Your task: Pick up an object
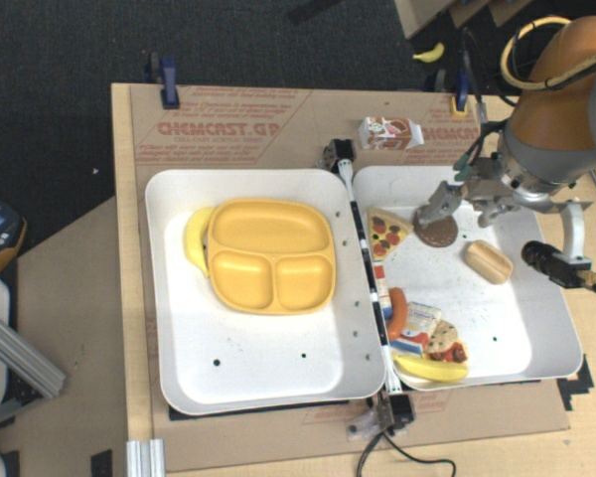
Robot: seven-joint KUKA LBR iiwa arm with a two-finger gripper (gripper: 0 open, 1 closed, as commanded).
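Observation:
My gripper hangs over the back of the right bin, open, with nothing between its fingers. One finger stands just above a brown round disc. A tan bread roll lies a little to the front right of the gripper. A pizza slice rests by the bin's left wall. Toward the front lie a red sausage, a small printed packet and a yellow banana.
The left bin holds a yellow divided plate with a banana poking out at its left. A small carton lies on the bench behind the bins. A black fitting juts from the arm over the right bin.

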